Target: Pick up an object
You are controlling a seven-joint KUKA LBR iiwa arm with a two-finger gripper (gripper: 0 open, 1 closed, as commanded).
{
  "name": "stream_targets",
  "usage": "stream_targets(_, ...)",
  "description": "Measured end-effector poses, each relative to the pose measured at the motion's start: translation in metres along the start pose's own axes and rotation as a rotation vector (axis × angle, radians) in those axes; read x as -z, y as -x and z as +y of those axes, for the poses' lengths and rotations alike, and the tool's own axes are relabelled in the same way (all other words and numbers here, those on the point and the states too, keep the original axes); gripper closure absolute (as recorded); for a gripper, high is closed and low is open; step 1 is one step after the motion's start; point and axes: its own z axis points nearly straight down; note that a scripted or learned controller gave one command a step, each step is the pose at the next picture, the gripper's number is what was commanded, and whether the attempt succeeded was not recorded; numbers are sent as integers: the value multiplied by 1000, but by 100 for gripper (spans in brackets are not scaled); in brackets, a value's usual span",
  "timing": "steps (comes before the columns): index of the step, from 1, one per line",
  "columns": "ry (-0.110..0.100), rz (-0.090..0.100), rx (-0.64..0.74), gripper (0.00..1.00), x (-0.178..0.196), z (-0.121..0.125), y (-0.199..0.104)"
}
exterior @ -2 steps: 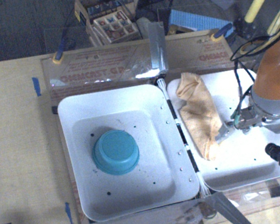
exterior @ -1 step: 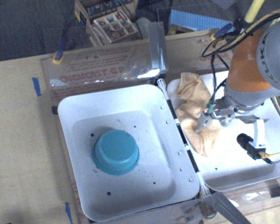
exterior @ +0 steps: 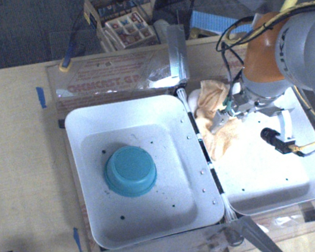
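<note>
Item 1, peach cloth: crumpled, heaped. This is your landmark and, by my reading, the thing to be picked. It lies in the right bin, bunched against the wall that bin shares with its neighbour and toward the far end.

Item 2, gripper: directly over the cloth's right-hand folds, low, at or just above the fabric. Whether it is spread or pressed together you cannot tell from this slant, and nothing shows as pinched in it.

Item 3, arm: grey with an orange band, rising away to the right of the cloth.

Item 4, teal bowl: upside down, well to the left of the cloth, in the left bin. Untouched.

Step in hand, as judged: the grasp attempt on the cloth, with contact or closing not confirmed.

Next move, as judged: you need a firm close on a raised fold, then a straight lift. Watch that the fabric actually rises with the gripper, since soft cloth can slip out.
</note>
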Motion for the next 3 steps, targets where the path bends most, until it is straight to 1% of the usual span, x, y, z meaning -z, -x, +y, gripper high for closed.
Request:
stream_targets(1,4,-1,1,100,11,1,0)
stream_targets(2,-7,2,44,100,72,-11,70)
stream_targets(3,-7,2,45,0,72,-11,70)
